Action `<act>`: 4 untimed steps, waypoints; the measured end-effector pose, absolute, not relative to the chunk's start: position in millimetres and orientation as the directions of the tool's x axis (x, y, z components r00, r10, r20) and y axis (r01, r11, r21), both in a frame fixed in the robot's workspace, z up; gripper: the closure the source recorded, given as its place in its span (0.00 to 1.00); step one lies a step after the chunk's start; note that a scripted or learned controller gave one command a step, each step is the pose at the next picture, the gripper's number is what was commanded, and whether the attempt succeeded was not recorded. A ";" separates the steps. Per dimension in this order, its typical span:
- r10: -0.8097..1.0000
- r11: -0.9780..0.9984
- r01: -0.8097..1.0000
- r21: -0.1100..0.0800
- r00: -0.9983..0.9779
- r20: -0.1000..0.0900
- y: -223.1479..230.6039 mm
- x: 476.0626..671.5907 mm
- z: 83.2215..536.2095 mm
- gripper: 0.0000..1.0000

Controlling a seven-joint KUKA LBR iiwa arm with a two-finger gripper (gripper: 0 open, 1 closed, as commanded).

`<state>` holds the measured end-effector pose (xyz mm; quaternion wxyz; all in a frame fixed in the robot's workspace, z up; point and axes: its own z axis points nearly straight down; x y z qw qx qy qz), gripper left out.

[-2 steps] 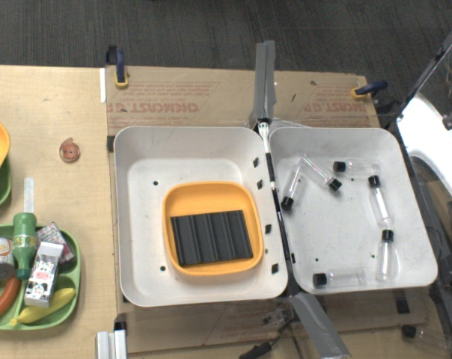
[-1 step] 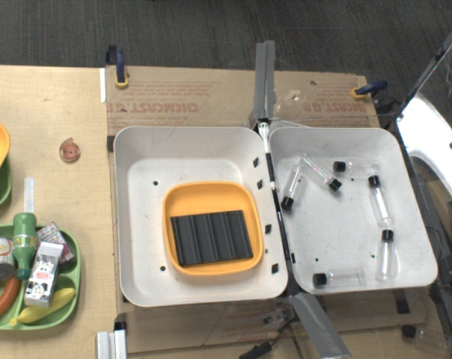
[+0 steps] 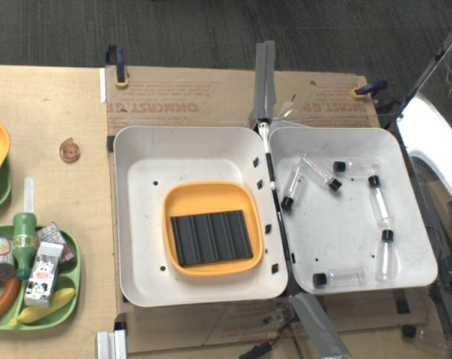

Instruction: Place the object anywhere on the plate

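two white bins sit side by side on the worktop [image 3: 46, 111] in the camera view. the left bin [image 3: 136, 163] carries the orange plate [image 3: 177, 204], and a dark ribbed object [image 3: 212, 238] lies flat on the middle of the plate, inside its rim. so i judge that the task's thing is already where it should be.

the right bin [image 3: 405, 170] has several clear tubes with black caps [image 3: 379, 204] scattered on its floor. about the end effector i cannot tell how it stands or if it has hold of something; at the right edge i see just a white curved shape that i cannot identify.

from here the risks are, i think: a new descent into the left bin could push the object off the plate or shift the plate itself. also the program may take a tube as the target, and these tubes look smooth and round, so they could roll or slip.
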<state>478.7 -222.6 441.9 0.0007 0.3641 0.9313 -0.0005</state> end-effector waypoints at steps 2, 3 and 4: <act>0.131 0.991 0.131 0.000 -0.991 -0.001 -222.0 479.0 351.7 0.00; 0.004 1.000 0.004 -0.001 -1.000 -0.004 -222.2 479.2 442.3 0.00; -0.375 0.927 -0.375 0.000 -0.927 -0.002 -221.9 479.1 379.4 0.00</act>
